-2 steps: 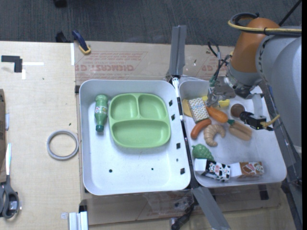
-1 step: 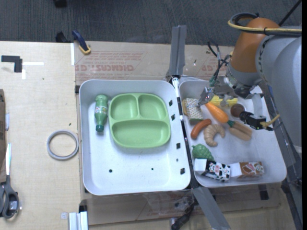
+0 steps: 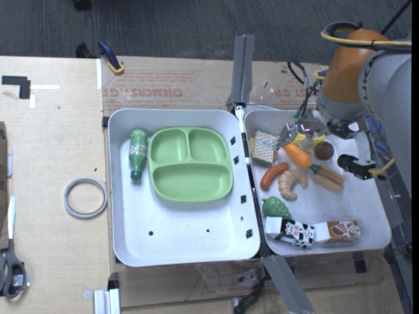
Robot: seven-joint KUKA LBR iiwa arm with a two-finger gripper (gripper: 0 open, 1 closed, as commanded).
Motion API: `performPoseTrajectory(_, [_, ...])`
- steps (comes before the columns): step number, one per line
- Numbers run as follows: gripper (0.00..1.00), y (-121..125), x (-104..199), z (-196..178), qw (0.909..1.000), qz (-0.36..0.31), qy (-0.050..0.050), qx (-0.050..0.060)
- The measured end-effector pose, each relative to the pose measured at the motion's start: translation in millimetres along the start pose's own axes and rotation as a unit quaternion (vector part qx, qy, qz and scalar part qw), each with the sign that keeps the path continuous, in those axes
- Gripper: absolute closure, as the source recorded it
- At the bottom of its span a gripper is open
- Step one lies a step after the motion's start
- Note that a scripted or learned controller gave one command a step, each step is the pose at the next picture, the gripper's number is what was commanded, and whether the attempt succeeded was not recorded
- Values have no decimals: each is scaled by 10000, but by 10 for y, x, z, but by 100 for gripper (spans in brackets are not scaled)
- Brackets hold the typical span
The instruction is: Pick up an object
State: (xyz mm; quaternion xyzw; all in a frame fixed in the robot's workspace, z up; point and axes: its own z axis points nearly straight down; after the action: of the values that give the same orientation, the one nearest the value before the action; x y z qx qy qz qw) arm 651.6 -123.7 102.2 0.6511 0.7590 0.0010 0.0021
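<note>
A dark grey carpet (image 3: 177,12) fills the view from ten to two o'clock. Below it, a pale wooden bench (image 3: 52,156) spans nine o'clock, with brown cardboard (image 3: 170,84) lying flat toward twelve o'clock. Light is even.

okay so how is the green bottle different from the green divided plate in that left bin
The green bottle is small and slim; the green divided plate is wide and much larger. The bottle lies on its side along the plate's left edge, its cap toward the bottom of the view, while the plate sits flat, open side up. The bottle is a darker green with a pale label; the plate is a plain light green with three compartments. Both rest in the left bin.
</note>
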Motion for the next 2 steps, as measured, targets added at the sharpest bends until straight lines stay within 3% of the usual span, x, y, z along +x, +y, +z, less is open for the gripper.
performPoseTrajectory(1, [0, -151, -101, 96, 10000, -87, 1, 20])
performPoseTrajectory(2, [100, -149, -110, 1, 10000, -83, -5, 15])
